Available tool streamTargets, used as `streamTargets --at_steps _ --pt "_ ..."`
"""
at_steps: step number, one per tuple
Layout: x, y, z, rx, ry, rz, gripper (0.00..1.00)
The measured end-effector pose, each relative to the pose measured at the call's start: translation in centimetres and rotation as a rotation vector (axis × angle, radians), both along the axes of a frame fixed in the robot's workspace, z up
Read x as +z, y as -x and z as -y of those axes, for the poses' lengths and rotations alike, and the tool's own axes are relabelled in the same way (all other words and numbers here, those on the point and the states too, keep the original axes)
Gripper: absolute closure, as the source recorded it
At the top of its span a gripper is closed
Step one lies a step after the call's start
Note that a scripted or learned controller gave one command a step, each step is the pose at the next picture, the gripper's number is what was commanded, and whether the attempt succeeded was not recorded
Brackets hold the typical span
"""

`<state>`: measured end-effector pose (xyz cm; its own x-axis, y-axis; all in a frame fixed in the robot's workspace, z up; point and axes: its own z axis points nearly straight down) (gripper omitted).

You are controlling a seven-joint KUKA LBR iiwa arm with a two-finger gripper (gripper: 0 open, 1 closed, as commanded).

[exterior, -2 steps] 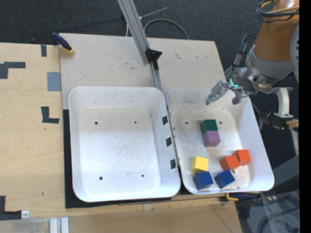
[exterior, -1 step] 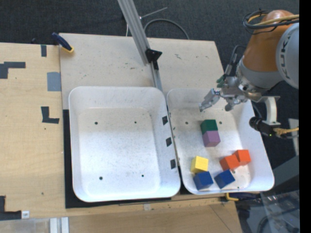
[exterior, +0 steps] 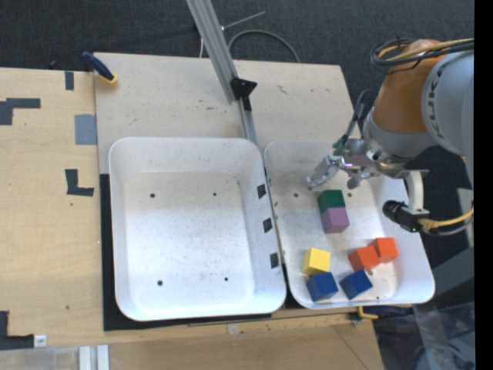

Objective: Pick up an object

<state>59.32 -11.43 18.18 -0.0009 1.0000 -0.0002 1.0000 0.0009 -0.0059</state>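
Blocks to pick: We are looking at seven small blocks lying in the right bin (exterior: 416,287), and all of them are sitting on its floor.
Green block (exterior: 332,200): It is sitting just under our gripper (exterior: 339,173) and is touching the purple block (exterior: 334,219) below it.
Yellow block (exterior: 316,260): It is resting lower down, right against one blue block (exterior: 322,285).
Other blue block (exterior: 356,284): It is lying just beside the first one, near the front wall.
Orange blocks: One orange block (exterior: 384,249) and a second orange block (exterior: 363,258) are leaning together near the right side.
Gripper: We are hanging it over the top part of the right bin, just above the green block. Nothing is sitting between the fingers, and we cannot tell if they are spread or pinched together.
Left bin (exterior: 123,160): We are not reaching toward it.
How far along: We are thinking the job is only getting started. No block is being lifted yet. We are still needing to come down, squeeze one block, maybe the green one, and raise it up.
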Motion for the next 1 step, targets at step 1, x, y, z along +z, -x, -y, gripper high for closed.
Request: streamTargets --at_steps 1 --pt "-5.84 0.29 -0.55 0.000 0.005 0.008 0.00"
